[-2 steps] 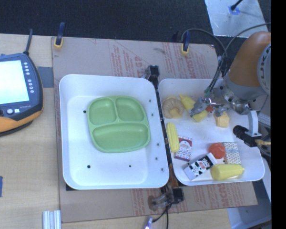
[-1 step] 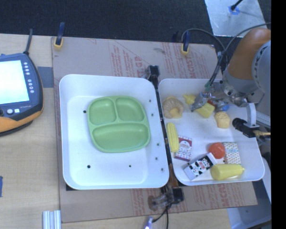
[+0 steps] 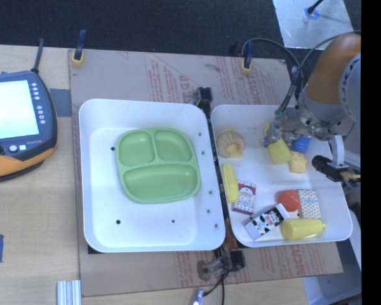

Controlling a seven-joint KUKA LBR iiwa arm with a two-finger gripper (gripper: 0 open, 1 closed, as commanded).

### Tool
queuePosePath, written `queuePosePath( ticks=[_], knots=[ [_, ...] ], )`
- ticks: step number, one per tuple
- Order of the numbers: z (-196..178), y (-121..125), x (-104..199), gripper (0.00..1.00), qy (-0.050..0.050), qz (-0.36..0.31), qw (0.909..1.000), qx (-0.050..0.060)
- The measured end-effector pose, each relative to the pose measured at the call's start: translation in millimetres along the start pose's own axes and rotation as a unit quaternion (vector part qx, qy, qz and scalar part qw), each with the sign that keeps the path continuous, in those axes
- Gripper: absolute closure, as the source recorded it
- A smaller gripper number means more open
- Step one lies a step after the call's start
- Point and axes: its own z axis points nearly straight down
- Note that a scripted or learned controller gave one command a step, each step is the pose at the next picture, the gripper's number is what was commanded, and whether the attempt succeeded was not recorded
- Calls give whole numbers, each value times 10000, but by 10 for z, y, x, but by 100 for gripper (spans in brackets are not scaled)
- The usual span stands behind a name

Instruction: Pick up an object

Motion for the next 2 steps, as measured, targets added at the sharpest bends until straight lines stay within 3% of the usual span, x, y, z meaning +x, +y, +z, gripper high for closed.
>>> queuePosePath(
  ticks=[1, 2],
  knots=[
    [-252, -316, 717, 100, -23, -8, 10000, -75],
    [-905, -618, 1418, 100, -24, -12, 10000, -80]
  ],
)
